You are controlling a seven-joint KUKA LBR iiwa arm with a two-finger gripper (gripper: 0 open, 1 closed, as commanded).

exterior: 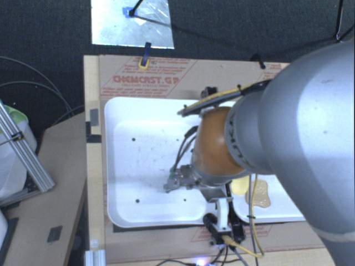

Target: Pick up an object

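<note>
**Arm hangs over the left bin, its prize one bin over**

From where I stand the big grey arm [310,148] fills the right of the frame, its orange band sitting just right of centre. Below that band the gripper [178,180] hangs low over the left bin [119,148], near the bin's lower right corner. The wrist hides its business end, so I cannot tell how wide it is set or whether it has hold of anything.

The only loose thing I can make out is a pale yellow and tan piece [257,193] lying flat in the right bin [277,218], low and right of centre, tucked partly under the arm with a yellow cable crossing it.

It looks light, thin and probably soft, likely to flop or fold. I'd guess a pinch across a free edge would serve better than pressing down on its flat face
</note>
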